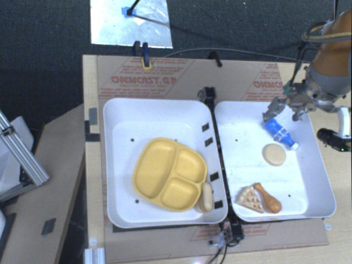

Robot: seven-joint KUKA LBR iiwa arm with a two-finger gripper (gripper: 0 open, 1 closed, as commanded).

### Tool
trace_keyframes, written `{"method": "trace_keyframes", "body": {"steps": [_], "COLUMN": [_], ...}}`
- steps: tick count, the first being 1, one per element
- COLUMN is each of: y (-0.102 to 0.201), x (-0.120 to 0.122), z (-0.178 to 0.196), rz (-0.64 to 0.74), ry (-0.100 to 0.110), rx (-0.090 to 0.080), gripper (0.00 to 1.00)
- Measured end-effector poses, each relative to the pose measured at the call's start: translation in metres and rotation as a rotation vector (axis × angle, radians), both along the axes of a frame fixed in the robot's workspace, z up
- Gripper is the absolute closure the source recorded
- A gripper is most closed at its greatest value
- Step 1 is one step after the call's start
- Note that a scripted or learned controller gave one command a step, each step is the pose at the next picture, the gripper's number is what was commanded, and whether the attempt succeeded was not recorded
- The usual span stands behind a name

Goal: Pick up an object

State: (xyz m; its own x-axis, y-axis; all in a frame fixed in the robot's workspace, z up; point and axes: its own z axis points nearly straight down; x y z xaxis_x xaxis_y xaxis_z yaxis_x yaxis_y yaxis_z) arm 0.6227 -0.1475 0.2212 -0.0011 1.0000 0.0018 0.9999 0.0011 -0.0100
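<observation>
Two white bins (165, 110): left has one yellow tray (169, 173), one bread roll (206, 197). Right: blue bottle (280, 133), round cookie (274, 154), waffle wedge (249, 198), drumstick (267, 197). Jaws (286, 108) spread, seemingly empty, just above bottle.

Two white bins side by side on bench: left bin (118, 125), right bin (316, 172). Black divider strip (215, 147) with clips runs between them. Printed cardboard sheet (165, 73) under bins. Yellow clamp (146, 56) at bench far edge. Shiny foil square (118, 21) beyond it on dark floor.
</observation>
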Motion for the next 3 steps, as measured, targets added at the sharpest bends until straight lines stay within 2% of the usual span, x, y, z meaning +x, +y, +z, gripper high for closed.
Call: {"method": "trace_keyframes", "body": {"steps": [1, 2, 3], "y": [0.0, 0.006, 0.011], "x": [0.003, 0.005, 0.002], "z": [0.007, -0.037, -0.098], "rz": [0.002, 0.004, 0.002], "ry": [-0.011, -0.009, -0.007], "rx": [-0.002, -0.002, -0.001], "gripper": [0.0, 0.0, 0.0]}}
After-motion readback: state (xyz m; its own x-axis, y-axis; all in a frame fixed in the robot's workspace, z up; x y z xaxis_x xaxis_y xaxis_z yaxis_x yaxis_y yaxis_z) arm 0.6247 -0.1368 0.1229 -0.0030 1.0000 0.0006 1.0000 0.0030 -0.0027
